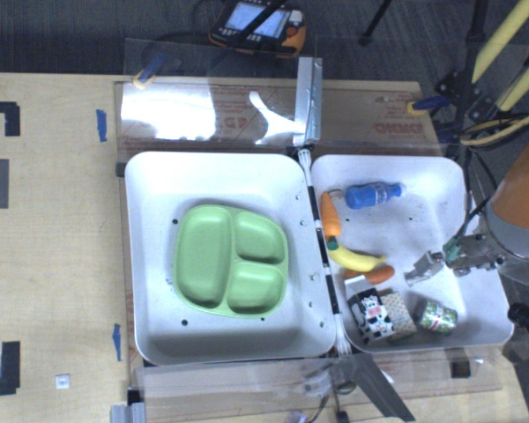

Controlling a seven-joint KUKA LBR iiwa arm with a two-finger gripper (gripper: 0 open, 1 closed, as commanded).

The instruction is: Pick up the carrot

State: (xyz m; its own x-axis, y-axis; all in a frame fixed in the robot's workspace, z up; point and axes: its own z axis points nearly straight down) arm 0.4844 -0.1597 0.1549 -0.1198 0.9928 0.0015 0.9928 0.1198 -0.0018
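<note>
Grey arm point(520, 236), orange band, silvery metal gripper point(420, 269).

Light wooden bench point(53, 263), two shallow white bins side by side on it, left bin point(150, 192), right bin point(441, 183), touching.

You have open floor in the middle of the right bin point(450, 183). Against its left wall the carrot point(331, 217) is boxed in: blue bottle point(373, 194) near its far end, banana point(356, 258) touching its near end. A can point(437, 316) blocks the near-right corner.
</note>
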